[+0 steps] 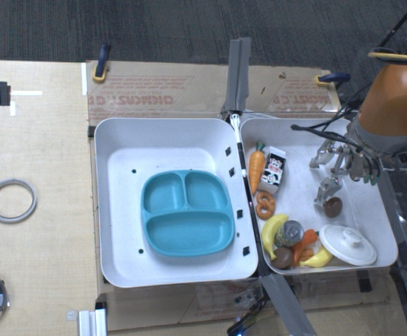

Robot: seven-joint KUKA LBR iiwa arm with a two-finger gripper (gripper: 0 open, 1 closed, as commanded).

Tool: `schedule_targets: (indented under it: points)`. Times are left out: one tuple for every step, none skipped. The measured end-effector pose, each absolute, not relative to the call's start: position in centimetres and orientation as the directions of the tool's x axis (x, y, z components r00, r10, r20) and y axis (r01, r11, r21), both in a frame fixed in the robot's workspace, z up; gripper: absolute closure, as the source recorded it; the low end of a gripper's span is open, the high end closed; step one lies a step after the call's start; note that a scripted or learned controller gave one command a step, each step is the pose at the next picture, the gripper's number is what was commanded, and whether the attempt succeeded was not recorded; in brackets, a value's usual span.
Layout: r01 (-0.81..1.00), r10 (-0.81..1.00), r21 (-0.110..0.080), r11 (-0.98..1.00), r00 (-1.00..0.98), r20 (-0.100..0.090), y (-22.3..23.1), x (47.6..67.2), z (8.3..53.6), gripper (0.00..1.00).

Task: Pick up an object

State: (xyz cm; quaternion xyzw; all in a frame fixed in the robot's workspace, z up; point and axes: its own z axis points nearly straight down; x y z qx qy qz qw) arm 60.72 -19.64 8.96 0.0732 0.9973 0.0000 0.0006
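Along the lower edge of the right bin (389, 219), a smooth white domed lid (348, 245) with a round knob lies flat at the lower right of the frame. To its left sits a crowded cluster: a curved yellow banana (270, 229), a small grey can (289, 233), a brown rounded piece (282, 257), a small orange carrot (305, 245) and a second yellow banana (318, 259) touching the lid's rim. Just above the lid lies a small dark brown, rounded object (333, 206), the thing nearest the gripper (328, 187); it looks roughly egg-shaped, with no long axis I can read at this size. The gripper's metal fingers hang just above it, and whether the jaws are spread or pressed together cannot be told from this slanted view; nothing is visibly pinched between them. Further up the bin, a pretzel-like brown ring (265, 204) lies beside the divider, then a larger orange carrot (256, 170) whose long axis runs up the frame, green top toward the far wall, with a small white carton with dark print (274, 170) just beside it. The left bin (112, 208) holds a glossy turquoise plastic plate (187, 213) with three compartments, lying flat at centre. The grey arm with its orange band (392, 96) enters from the upper right. On the pale bench at far left lies a grey ring (10, 200).
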Motion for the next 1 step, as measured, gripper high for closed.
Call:
schedule_targets:
  points:
    - [0.169, 0.169, 0.001, 0.986, -0.986, 0.001, -22.19, 56.26, 8.95, 0.00]
